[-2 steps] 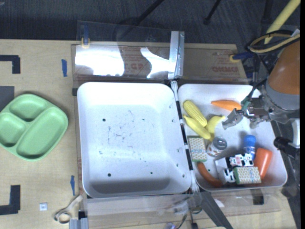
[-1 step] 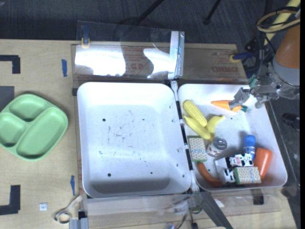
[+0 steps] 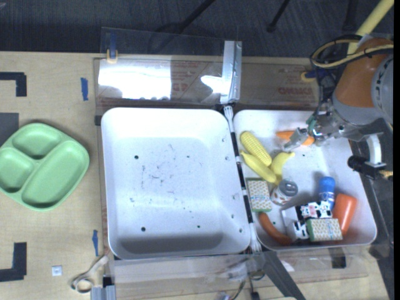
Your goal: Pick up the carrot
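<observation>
Jaws [image 3: 299, 137] around one carrot [image 3: 289, 135]

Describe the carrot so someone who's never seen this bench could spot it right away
Start at the right bin, the one crowded with toy food. Go to its far edge, where the end effector sits; the carrot lies right there, a small orange piece. The other orange items sit along the near edge, and the corn cob beside it is yellow.

A grey robot arm's hand [image 3: 299, 136] reaches into the right white bin [image 3: 365, 227], at a small orange carrot [image 3: 286, 134] beside yellow corn [image 3: 255, 147]. The left white bin [image 3: 115, 167] adjoins it on the bench [image 3: 50, 230].
</observation>
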`<state>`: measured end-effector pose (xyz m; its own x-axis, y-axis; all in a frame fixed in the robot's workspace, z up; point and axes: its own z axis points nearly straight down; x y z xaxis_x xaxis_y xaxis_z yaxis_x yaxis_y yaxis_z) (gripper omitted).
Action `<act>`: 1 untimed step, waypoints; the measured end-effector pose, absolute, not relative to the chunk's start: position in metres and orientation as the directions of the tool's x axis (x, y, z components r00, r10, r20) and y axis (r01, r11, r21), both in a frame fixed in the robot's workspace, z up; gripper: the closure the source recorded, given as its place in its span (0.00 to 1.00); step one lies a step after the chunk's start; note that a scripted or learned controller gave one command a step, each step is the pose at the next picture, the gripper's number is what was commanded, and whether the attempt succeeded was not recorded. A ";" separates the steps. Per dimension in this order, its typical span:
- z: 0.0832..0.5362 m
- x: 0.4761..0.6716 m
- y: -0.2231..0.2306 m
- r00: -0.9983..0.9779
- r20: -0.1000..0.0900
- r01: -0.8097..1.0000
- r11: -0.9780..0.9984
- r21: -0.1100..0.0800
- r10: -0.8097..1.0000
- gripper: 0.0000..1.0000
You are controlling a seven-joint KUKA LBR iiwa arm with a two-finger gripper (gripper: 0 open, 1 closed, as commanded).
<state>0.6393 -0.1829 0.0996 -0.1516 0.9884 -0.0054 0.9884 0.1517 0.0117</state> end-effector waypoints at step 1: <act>0.150 0.645 -0.187 -0.185 -0.002 0.983 0.185 0.004 0.983 0.00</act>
